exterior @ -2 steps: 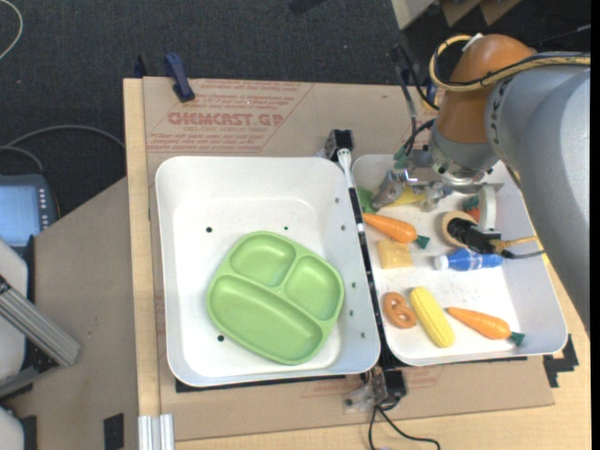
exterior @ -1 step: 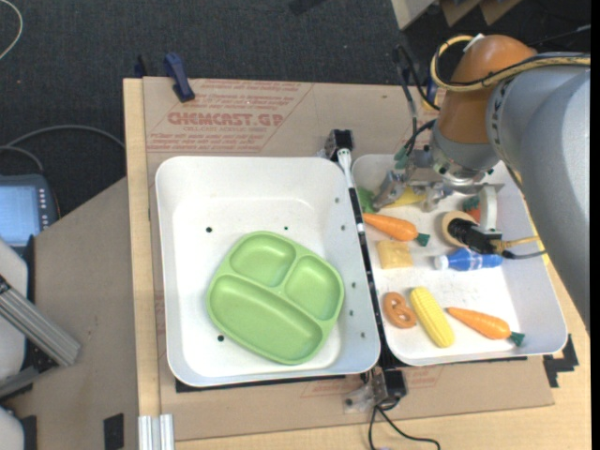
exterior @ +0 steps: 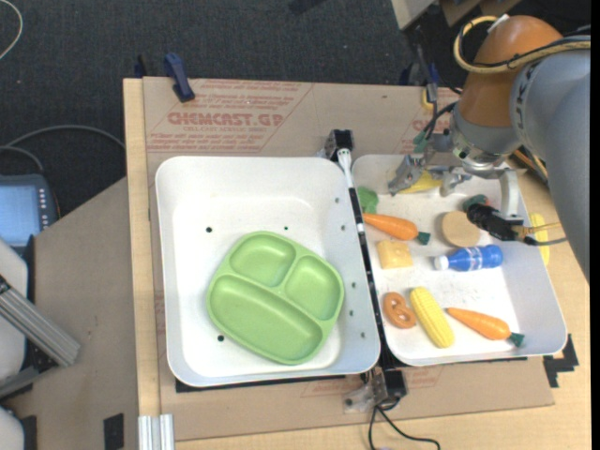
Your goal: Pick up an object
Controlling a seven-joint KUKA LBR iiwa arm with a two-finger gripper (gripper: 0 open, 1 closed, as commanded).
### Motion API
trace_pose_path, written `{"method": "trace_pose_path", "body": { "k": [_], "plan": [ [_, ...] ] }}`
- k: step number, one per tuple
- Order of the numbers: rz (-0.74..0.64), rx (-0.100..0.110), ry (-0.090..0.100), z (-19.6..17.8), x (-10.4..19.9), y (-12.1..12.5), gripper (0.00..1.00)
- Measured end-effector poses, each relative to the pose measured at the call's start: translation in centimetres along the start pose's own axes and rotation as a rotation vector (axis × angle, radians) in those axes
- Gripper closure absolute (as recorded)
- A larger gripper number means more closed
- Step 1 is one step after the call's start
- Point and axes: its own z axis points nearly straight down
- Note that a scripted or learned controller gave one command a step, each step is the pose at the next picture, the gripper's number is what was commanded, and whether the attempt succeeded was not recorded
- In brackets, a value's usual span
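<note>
A green divided plate [exterior: 276,295] lies in the white bin [exterior: 178,251] at lower centre; a blue clamp [exterior: 178,76] grips the printed cardboard sheet [exterior: 225,115] at upper left.

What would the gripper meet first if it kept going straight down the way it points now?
Probably the yellow item lying right under the gripper at the far end of the right bin, or the bin floor beside it. From this slanted view, depth is unclear, so the exact contact point is uncertain.
</note>
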Motion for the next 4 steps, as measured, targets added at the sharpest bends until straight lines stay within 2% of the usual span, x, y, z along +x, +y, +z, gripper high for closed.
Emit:
{"method": "trace_pose_path", "body": {
  "k": [1, 2, 3, 4],
  "plan": [
    [0.000, -0.005, -0.001, -0.8, -2.1, 0.1, 0.00],
    [0.001, -0.001, -0.001, 3.3, -6.7, 0.0, 0.00],
    [-0.005, 0.000, 0.002, 3.0, -2.4, 0.1, 0.00],
    [-0.002, 0.001, 0.001, 3.0, -3.0, -0.2, 0.00]
  ]
}}
